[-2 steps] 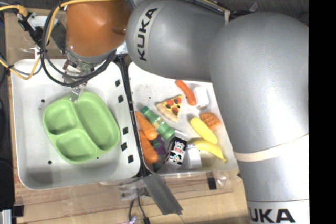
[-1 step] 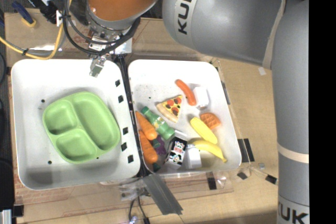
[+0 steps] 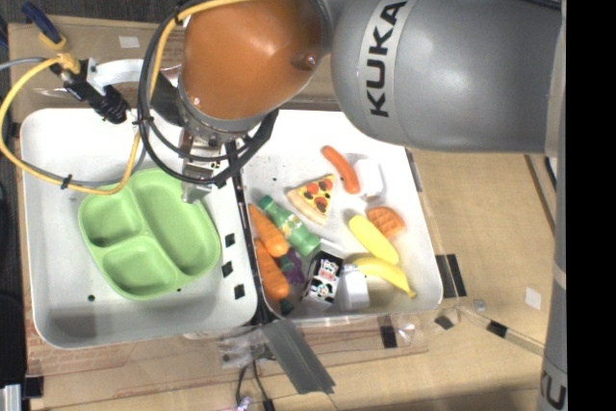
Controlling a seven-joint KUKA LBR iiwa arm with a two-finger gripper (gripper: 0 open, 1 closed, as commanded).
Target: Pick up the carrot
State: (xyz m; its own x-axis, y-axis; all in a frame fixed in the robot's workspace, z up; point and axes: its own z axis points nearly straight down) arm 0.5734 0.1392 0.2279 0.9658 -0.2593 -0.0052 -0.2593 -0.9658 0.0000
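Hanging below the orange band, your gripper (image 3: 199,170) sat over the near edge of the left bin (image 3: 58,149), just above the back rim of the green divided tray (image 3: 149,241); you could not tell from this slant whether it was spread or pressed together, since the arm's bulk covered most of it. Nothing showed between its tips. You had the carrot (image 3: 269,228) lying in the right bin (image 3: 423,245), hard against the wall shared with the left bin, with a second orange piece (image 3: 272,276) just below it. Beside it lay a green bottle (image 3: 294,228), then a pizza slice (image 3: 315,195), a sausage (image 3: 341,166), a yellow banana (image 3: 383,272) and a small black-and-white carton (image 3: 327,279). Yellow cable (image 3: 19,101) looped over the table's left side
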